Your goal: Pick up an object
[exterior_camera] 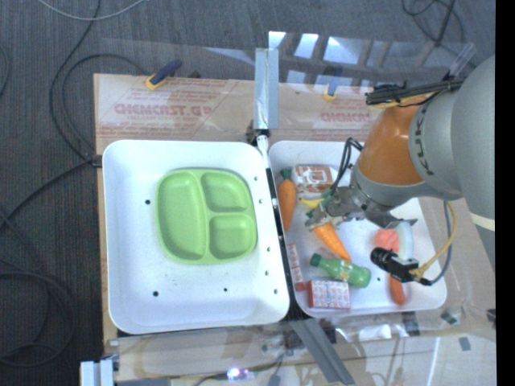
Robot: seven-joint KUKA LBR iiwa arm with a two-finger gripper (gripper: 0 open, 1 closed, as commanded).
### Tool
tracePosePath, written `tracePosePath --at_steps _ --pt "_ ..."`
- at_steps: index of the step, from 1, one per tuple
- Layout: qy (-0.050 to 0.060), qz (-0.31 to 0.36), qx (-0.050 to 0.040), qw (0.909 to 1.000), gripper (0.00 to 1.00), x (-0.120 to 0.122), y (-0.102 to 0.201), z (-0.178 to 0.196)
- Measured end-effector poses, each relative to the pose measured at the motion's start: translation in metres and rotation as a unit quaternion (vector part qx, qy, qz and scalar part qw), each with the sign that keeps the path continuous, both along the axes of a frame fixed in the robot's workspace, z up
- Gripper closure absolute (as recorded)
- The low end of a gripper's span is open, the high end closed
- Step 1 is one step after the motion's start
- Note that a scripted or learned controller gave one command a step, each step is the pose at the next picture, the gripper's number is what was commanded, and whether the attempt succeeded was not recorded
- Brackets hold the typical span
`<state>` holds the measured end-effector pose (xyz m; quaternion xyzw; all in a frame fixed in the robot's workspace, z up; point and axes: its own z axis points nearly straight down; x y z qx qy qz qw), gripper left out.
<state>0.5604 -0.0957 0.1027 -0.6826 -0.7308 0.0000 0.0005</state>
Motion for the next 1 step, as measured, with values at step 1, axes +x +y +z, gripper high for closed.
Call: tracePosePath --at_steps 1 --pt "0.001 -0.066 -0.0011 0.9978 1.0 0.01 0.0599 0.0943"
